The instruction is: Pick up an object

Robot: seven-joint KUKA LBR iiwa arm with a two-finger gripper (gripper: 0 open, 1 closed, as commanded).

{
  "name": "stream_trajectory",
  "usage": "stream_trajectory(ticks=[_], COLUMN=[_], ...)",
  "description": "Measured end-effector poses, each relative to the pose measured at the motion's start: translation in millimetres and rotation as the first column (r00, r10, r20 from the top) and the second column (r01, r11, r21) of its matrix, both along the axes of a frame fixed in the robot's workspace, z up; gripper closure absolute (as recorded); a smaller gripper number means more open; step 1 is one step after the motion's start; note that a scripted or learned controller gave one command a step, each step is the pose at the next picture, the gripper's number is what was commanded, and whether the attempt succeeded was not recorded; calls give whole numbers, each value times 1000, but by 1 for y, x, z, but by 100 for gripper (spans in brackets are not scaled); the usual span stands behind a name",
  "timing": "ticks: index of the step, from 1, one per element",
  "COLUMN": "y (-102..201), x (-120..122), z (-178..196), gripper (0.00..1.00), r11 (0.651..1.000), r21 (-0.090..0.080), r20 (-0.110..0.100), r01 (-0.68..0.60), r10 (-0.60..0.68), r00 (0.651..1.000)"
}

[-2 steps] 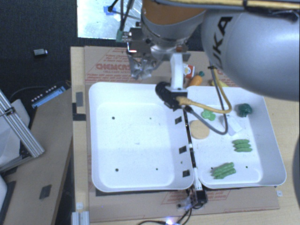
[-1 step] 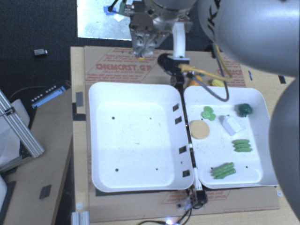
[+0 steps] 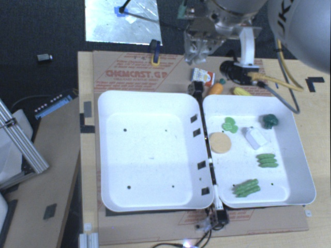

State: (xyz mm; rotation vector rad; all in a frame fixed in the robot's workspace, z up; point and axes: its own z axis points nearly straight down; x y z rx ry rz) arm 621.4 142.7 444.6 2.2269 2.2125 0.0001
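arm: we see the grey arm with its orange band entering at the top right, above the far edge of the bins.
gripper [image 3: 197, 49]: we find it hanging above the tabletop [image 3: 129, 68] just beyond the bins' far rims, near the seam between them; it carries nothing that we can see.
fingers: we cannot tell whether they are spread or pressed together.
left bin [image 3: 106, 112]: white, shallow.
right bin [image 3: 302, 177]: white, shallow, touching the left bin along the middle seam; it holds all the listed objects below.
round tan disc [image 3: 221, 142]: lies near the seam, at the bin's left middle.
light green lumpy piece [image 3: 229, 124]: just behind the disc.
white block [image 3: 255, 137]: centre of the bin, tilted.
dark green leafy piece [image 3: 269, 120]: far right corner area.
green pod bundle [image 3: 267, 160]: right of centre, nearer us than the white block.
long green vegetable [image 3: 246, 188]: near the front rim.
orange piece [image 3: 215, 89]: on the tabletop behind the right bin.
yellow piece [image 3: 240, 91]: beside it, also outside the bin.
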Motion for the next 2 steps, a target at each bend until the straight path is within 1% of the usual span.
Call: stream_trajectory(ticks=[1, 2], y=[17, 69], x=[-115, -136], z=[4, 23], gripper=[100, 100], r11=[1000, 1000], r21=[5, 4], r20=[-1, 0], r01=[-15, -15], r10=[15, 15], r00=[1000, 1000])
